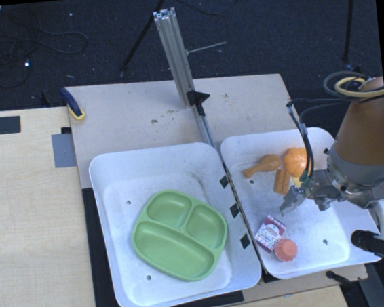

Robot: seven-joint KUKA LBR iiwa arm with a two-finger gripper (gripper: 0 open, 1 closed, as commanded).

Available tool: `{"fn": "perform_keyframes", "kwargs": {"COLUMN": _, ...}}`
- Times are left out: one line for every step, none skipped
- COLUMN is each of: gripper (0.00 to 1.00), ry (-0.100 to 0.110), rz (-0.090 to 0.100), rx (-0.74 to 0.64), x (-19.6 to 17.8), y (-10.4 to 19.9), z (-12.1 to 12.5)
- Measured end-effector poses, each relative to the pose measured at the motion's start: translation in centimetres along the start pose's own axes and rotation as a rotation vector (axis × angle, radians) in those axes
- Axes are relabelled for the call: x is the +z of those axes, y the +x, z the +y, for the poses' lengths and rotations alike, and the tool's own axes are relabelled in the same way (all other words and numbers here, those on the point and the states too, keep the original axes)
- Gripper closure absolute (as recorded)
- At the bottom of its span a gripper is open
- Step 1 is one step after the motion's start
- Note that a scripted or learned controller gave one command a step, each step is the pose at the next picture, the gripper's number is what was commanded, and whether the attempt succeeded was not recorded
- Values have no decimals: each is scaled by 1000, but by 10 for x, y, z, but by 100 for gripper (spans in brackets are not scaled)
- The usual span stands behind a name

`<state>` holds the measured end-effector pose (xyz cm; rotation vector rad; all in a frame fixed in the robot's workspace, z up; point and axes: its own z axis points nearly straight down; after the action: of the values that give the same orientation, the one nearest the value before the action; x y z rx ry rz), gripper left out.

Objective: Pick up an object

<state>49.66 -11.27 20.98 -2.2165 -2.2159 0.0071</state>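
Observation:
The right bin (327, 241) holds an orange toy (294, 160) with lighter, tan-orange limbs (264, 165) near its far side. A red and white packet (270, 232) and a small round salmon-coloured piece (285, 249) lie close to its front left corner. My gripper (294, 198) hangs low over the middle of this bin. It sits just in front of the orange toy and to the right of and behind the packet. Nothing is visibly held in it. The grey arm with its orange band (364, 131) comes in from the right.
A green divided plate (180, 234) lies in the left bin (107, 192). An upright metal post (176, 55) rises behind the bins, between them. Small black clips sit along the shared bin wall (233, 210). A yellow-and-blue tool (73, 104) lies at the bench's far left corner.

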Motion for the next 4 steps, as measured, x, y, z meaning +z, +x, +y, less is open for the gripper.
{"fn": "perform_keyframes", "kwargs": {"gripper": 0, "ry": 1, "rz": 0, "rx": 1, "x": 49, "y": -7, "z": 4}}
{"fn": "perform_keyframes", "kwargs": {"gripper": 0, "ry": -10, "rz": 2, "rx": 0, "x": 105, "y": 0, "z": 5}}
{"fn": "perform_keyframes", "kwargs": {"gripper": 100, "ry": -20, "rz": -2, "rx": 3, "x": 91, "y": -2, "z": 7}}
{"fn": "perform_keyframes", "kwargs": {"gripper": 100, "ry": -10, "rz": -2, "rx": -2, "x": 48, "y": -1, "z": 13}}
